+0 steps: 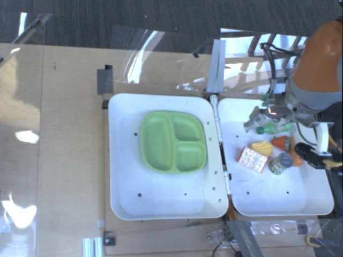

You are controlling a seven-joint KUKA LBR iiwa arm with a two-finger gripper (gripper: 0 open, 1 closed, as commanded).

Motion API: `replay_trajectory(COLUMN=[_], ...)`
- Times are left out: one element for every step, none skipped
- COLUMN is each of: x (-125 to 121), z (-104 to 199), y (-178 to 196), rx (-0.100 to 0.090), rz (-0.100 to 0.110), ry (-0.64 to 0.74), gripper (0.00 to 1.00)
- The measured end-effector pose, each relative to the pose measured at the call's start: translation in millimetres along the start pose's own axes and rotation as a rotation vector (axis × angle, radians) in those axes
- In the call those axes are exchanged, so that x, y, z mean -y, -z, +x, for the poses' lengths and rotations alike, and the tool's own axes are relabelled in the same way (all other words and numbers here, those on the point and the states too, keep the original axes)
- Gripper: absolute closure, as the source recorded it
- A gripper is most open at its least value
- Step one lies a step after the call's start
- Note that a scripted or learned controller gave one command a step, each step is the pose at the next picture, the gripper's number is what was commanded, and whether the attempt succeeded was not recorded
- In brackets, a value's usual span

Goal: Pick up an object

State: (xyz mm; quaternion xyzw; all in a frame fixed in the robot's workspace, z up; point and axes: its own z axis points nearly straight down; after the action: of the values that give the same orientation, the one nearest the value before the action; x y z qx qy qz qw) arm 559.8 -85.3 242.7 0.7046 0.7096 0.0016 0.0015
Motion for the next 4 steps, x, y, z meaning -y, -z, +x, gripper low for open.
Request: replay_trajectory(x=[1.4,-26.7,-30.2,-101.9], z=[-50.7,-77.9,-78.2,-33.6], y=[-84.3,-154.9,-140.8,-60.5], rx=[0.000,0.003,0.006,0.002], rz=[0.001,-0.006,-0.017,-0.006], ry=[0.096,0.142,0.142,0.206], gripper=[0.00,0.00,1.00,1.00])
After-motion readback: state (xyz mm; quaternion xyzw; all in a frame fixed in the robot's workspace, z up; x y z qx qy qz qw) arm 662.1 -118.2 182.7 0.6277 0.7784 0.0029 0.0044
